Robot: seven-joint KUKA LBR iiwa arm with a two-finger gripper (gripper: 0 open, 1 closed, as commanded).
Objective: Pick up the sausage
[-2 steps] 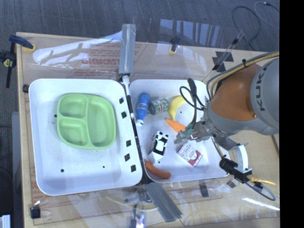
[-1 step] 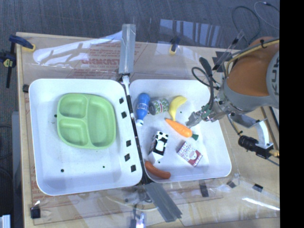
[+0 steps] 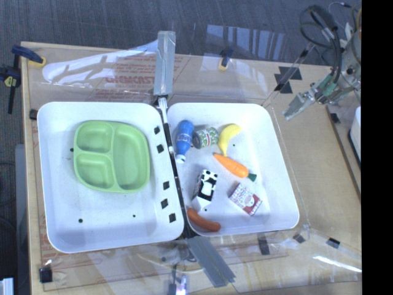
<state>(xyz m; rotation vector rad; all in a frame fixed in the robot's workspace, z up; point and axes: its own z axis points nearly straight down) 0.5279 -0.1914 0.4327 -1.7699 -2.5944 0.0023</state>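
**Operator:** In the camera view I have the gripper (image 3: 299, 105) up at the bench's far right, outside the right bin (image 3: 279, 143) and just off its far right corner. I can't tell how it is set from here; it's too small and slanted, and I see nothing in it.

**Colleague:** And the sausage?

**Operator:** The sausage (image 3: 203, 220) lies at the near edge of the right bin, close to the divider, just nearer than the black-and-white cow carton (image 3: 207, 185). The red carton (image 3: 245, 200) sits to its right, apart from it.

**Colleague:** So which step?

**Operator:** I'd call it the approach, not yet begun in earnest. Next I need to cross the whole bin over the carrot (image 3: 232, 165), line up across the sausage's short width, and come down clear of the bin's lip.
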